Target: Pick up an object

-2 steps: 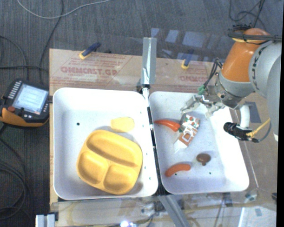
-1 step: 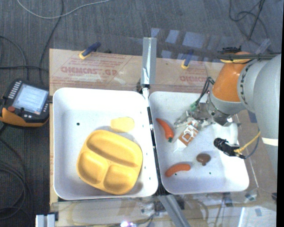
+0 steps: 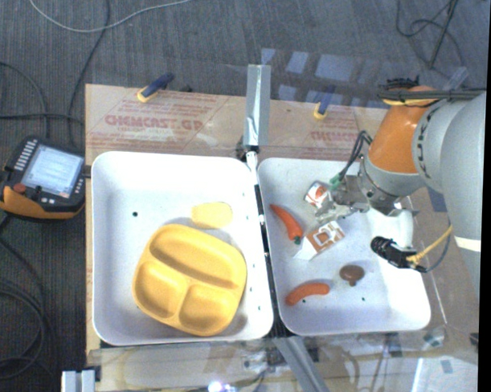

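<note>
Yellow tray [image 3: 190, 279], left bin [image 3: 117, 187]

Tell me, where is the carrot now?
The carrot lies in the right bin, near its left wall, in the upper half. A small white box is just to its right, and the gripper is above that box.
</note>
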`<state>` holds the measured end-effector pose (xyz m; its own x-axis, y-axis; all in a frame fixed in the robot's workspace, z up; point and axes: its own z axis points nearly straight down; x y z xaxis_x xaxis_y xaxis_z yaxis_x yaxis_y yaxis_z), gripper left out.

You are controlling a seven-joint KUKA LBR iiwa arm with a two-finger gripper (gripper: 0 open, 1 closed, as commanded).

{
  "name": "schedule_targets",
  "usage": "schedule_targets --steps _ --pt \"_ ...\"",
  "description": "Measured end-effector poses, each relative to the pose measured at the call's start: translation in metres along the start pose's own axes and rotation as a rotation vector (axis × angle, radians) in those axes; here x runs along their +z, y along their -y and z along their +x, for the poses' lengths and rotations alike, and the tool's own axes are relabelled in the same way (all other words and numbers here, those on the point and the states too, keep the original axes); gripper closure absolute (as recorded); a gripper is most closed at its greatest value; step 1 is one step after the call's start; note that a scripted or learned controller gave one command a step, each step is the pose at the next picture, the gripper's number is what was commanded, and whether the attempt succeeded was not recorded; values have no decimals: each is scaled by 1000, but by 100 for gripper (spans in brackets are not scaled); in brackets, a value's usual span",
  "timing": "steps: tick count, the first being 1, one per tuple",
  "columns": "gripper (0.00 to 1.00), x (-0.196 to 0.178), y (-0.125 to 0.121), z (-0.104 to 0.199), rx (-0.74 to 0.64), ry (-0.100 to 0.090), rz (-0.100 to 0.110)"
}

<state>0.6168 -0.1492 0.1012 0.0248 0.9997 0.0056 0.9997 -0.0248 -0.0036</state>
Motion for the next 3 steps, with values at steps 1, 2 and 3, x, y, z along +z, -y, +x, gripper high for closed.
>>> schedule_targets --steps 1,2,3 --pt "0 0 0 0 0 0 0" --pt "0 12 -55 -11 -5 8 -11" --pt "100 2 -55 -12 -5 14 -12"
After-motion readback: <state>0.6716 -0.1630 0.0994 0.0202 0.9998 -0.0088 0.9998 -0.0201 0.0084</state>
